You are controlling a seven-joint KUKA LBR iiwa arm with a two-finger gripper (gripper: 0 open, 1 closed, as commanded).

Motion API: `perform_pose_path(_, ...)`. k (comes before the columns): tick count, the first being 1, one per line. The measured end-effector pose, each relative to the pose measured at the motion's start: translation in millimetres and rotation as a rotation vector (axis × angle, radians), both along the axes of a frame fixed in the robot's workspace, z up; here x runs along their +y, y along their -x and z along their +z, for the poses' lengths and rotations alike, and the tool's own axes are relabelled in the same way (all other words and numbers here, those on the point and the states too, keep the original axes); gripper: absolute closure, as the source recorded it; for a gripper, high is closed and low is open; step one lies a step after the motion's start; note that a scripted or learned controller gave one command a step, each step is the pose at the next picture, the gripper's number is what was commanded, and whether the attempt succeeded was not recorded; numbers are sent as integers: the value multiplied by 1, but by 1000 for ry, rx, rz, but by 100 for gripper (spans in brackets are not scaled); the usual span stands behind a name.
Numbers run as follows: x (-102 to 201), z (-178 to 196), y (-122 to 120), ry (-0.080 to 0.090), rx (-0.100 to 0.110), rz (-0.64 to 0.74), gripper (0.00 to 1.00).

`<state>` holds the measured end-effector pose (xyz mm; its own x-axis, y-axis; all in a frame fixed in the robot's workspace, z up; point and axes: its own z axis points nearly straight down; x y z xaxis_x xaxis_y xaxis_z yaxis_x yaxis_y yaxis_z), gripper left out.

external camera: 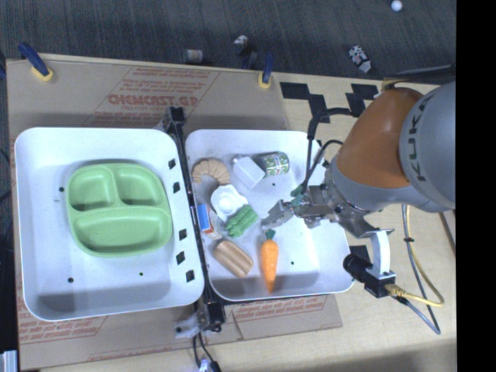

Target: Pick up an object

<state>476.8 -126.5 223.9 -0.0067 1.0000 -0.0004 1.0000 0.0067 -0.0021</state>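
My gripper (273, 217) hangs low in the right bin (329, 277), just above the toy carrot (268, 262), and I cannot tell how wide it stands. To take the carrot well I would settle straight down over its orange body, clear of the green bundle (242, 220) and the tan bread roll (233, 256) beside it. Both bins sit on a cardboard-covered worktop (116, 91), the left bin (31, 285) holding a green divided tray (118, 208), with dark carpet (116, 10) beyond
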Motion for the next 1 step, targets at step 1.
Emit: perform_pose_path(1,-64,-118,-136,5,-21,-4,0)
